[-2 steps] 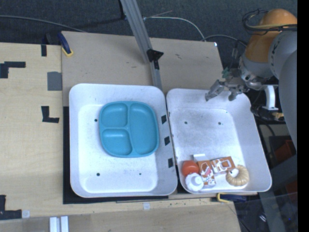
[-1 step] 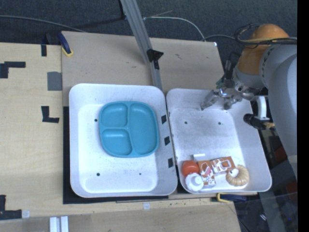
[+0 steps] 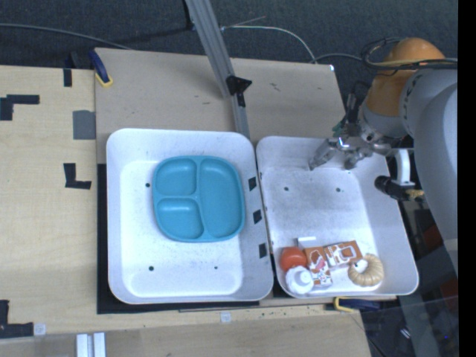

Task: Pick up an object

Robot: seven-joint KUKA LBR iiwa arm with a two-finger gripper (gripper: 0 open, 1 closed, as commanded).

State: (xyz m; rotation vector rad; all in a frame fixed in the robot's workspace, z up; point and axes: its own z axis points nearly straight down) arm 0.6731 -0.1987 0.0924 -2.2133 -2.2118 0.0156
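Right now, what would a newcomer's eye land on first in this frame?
The light blue three-compartment plastic plate lies alone in the middle of the left white bin, the biggest block of colour in view. In the right white bin, a small cluster sits at the near edge: an orange-and-white printed packet, a red and white round item, and a tan ring-shaped object. The grey gripper is over that bin's far edge.

The right bin (image 3: 387, 222) has a wide bare floor in its middle and far part, and the objects crowd only its near edge: an orange piece (image 3: 291, 258), a white cap (image 3: 300, 280), a carton (image 3: 332, 260) and a bagel (image 3: 367, 271), touching or just beside each other. In the left bin (image 3: 119, 222) a blue plate (image 3: 198, 198) takes the centre, with free floor around it, most at the near side. A grey pole (image 3: 216, 47) slants over the bench beyond the bins.
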